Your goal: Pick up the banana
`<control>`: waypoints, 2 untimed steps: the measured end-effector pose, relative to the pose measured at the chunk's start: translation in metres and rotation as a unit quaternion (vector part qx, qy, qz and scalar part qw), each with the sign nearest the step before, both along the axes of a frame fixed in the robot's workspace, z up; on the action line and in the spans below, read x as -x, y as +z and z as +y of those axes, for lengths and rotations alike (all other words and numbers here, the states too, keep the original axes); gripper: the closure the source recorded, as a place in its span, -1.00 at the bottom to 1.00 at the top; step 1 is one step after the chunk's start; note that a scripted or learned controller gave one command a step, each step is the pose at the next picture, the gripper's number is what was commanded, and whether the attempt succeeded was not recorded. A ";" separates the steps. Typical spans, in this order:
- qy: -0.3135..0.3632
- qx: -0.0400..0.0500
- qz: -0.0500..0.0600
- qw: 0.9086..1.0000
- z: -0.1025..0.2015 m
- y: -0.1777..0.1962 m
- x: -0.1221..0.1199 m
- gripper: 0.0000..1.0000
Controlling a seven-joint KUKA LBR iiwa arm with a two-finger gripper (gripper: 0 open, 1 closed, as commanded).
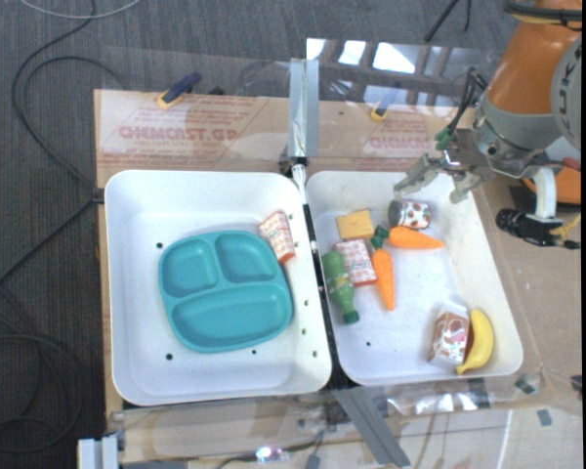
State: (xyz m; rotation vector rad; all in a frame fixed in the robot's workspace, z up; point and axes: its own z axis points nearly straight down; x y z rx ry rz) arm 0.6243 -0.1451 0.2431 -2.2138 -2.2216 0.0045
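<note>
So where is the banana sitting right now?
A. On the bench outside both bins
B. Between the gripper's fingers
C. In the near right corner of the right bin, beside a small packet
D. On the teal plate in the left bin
C: the banana lies in the right bin, in its near right corner, right beside a small packet, while the gripper is up at the bin's far edge, well away from it.

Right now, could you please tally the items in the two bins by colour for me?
Orange: 2, carrots
Yellow: 2, banana, yellow block
Green: 1, green bottle
Teal: 1, divided plate
Red and white: 3, packets
Dark: 1, small can
Total: 10
</note>
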 end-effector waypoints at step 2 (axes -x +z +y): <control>0.029 -0.004 0.002 1.000 -0.074 -0.131 0.141 -1.00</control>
